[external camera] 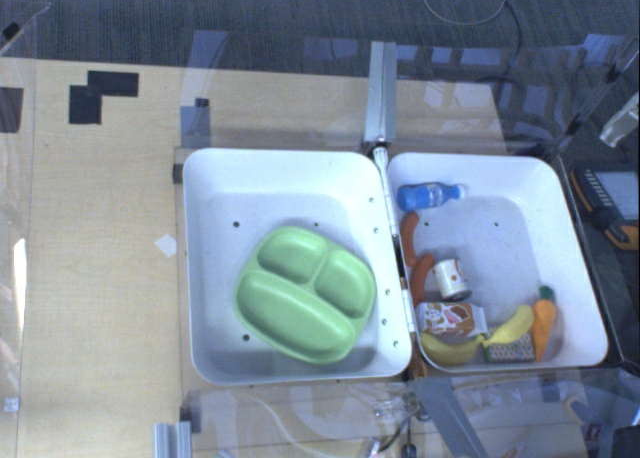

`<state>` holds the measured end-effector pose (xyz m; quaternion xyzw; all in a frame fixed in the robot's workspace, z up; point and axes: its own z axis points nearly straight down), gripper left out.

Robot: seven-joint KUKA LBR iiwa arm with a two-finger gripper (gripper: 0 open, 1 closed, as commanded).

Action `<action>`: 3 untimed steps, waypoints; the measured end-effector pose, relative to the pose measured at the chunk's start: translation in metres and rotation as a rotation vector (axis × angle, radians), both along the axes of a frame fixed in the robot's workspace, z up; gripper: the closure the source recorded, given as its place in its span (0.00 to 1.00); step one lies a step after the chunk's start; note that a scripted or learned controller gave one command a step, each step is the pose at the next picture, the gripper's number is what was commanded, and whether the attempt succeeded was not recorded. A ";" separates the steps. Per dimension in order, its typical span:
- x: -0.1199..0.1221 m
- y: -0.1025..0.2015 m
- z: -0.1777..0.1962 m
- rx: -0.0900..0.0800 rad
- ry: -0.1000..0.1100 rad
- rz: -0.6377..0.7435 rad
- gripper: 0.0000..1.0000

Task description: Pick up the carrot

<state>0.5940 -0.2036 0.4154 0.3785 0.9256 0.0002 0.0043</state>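
The carrot (543, 326) lies in the lower right corner of the right-hand bin (520, 178), close to that bin's right wall. Its long axis runs almost straight up and down the frame. The green stalk end points to the top of the frame and the narrow tip points to the bottom edge, with a very slight lean to the left as it goes down.

It is short and stubby, bright orange, with a small dark green tuft at its upper end.

On its left a yellow banana (497, 333) curves along the bottom wall of the bin, and its upper end comes up just beside the carrot. A small speckled block (510, 351) sits between the banana and the carrot's tip; I cannot tell whether it touches the carrot.

Further left in the same bin are a printed packet (448, 318), a small can (450, 279), two reddish sausages (422, 274) and a blue bottle (430, 195) near the top wall.

The left-hand bin (215, 246) holds a green divided plate (305, 293).

As for my gripper, I cannot tell its state, or whether it is holding or touching anything.
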 end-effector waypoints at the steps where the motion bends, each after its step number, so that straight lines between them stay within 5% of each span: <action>1: -0.048 -0.002 -0.075 0.001 0.003 0.079 1.00; 2: 0.008 0.020 -0.106 -0.001 0.002 0.410 1.00; 3: 0.027 -0.002 -0.048 -0.004 -0.001 0.552 1.00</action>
